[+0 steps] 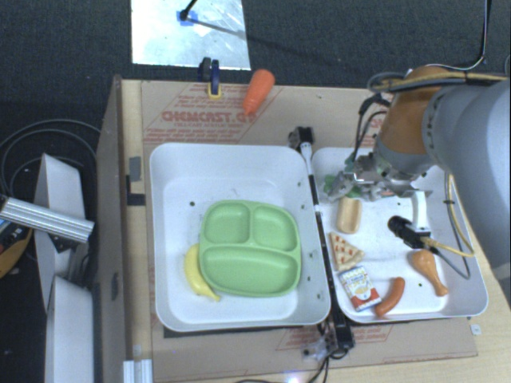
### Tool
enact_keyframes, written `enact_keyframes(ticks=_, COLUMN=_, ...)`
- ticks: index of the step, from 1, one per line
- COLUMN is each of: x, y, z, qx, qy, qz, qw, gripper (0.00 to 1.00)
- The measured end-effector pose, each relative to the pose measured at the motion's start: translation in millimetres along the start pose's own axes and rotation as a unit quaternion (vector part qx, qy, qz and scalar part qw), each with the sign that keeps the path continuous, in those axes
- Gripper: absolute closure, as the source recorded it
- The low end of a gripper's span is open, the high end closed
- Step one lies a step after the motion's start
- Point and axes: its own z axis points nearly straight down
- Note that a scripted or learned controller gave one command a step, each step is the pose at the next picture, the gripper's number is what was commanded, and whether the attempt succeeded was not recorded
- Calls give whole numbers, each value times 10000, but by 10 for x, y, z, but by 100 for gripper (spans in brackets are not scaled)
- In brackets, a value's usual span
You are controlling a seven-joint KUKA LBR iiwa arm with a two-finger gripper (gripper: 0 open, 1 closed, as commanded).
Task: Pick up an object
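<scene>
The gripper (357,183) hovers in the right bin's upper part, directly above the bread roll (349,214); whether it is released or clenched, I cannot tell. The roll looks light and stiff, best pinched across its narrow middle.

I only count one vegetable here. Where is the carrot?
The carrot lies outside both bins, on the cardboard behind the left bin, right of the blue clamp.

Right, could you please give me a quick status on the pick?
Pincer low in right bin, just above bread roll. Nothing seen held. Pizza slice, sausage, drumstick lie nearby.
</scene>
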Motion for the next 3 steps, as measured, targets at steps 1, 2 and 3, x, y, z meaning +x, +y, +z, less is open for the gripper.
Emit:
enact_keyframes(ticks=1, x=12, y=-129, z=-24, qx=-1, qy=-1, qz=3, qw=10000, gripper=0)
enact_keyframes(ticks=2, x=32, y=-444, z=12, qx=12, qy=3, qz=5, qw=10000, gripper=0)
enact_keyframes(ticks=3, x=-122, y=346, z=-9, qx=-23, qy=-1, qz=-26, qw=10000, gripper=0)
